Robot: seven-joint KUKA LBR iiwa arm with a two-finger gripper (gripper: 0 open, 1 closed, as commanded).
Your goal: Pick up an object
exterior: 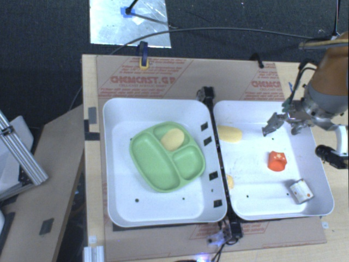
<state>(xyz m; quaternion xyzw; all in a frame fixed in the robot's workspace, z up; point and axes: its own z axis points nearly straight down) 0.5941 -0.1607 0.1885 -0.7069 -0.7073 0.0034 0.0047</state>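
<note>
Now hovering over right bin [322, 198], nothing gripped.
Largest first: green tray [163, 165] in left bin [122, 201] carrying a yellow lump [173, 139]; nearer the claw [282, 122], a yellow piece [229, 134], red block [277, 161], silver can [300, 190]. Best centred over the red block, lowered straight. Claw spread apart, empty; wrist cut off at right, fingertips blurred.

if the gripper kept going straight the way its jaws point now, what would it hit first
The gripper points toward the view's left, over the right bin. The first thing in that line looks like the pale yellow piece by the bin's left wall. The gripper's height above the floor is unclear, so it might pass over it.
</note>
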